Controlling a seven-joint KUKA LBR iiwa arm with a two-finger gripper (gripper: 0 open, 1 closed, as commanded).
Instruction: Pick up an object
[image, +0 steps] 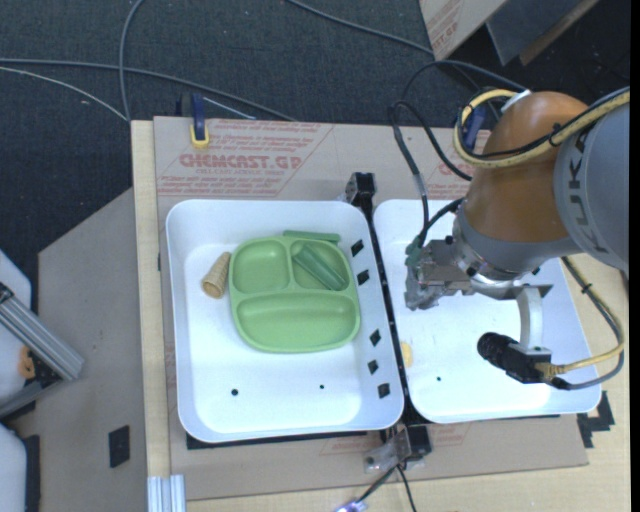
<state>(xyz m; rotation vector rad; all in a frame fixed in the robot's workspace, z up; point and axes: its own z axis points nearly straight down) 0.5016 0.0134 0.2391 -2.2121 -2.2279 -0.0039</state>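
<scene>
In the left bin (290, 400) lies a green divided plate (290, 315). A dark green flat piece (322, 265) rests in the plate's upper right compartment. A tan cone (214, 275) lies just left of the plate, touching its rim. My gripper (422, 288) hangs over the left part of the right bin (470, 395), close to the divider between the bins. A small yellow bit (406, 352) sits on the right bin's floor, below the gripper and apart from it. I see nothing held in the gripper.
The arm's orange band (520, 170) and grey body cover the upper right of the right bin. A black cable fitting (512, 358) hangs over that bin's lower right. Black clips (362, 250) line the divider. Cardboard (240, 155) lies behind the bins.
</scene>
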